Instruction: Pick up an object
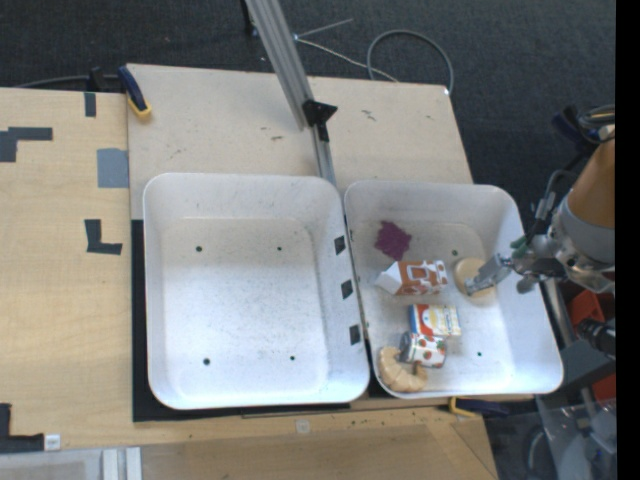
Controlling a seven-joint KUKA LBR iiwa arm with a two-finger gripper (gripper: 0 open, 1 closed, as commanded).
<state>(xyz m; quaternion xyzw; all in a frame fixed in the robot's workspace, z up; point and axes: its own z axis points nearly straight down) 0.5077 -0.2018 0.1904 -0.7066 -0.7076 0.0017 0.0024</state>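
The right bin (520, 353) holds several small things. A purple piece (392, 238) lies near its back. A white and orange carton (415, 278) lies in the middle, with a second carton (435, 321) and a small can (420, 350) in front of it. A tan pastry (400, 373) rests against the front wall. A round tan object (467, 271) lies at the right. My gripper (486, 278) reaches in over the right wall, its tip at that round tan object's right edge, touching or just above it.
The left bin (160, 268) stands beside the right one, their walls meeting in the middle. A metal rail (285, 53) runs down from the top to the bins' back edge. The arm's grey body (585, 223) hangs over the right bin's right wall.
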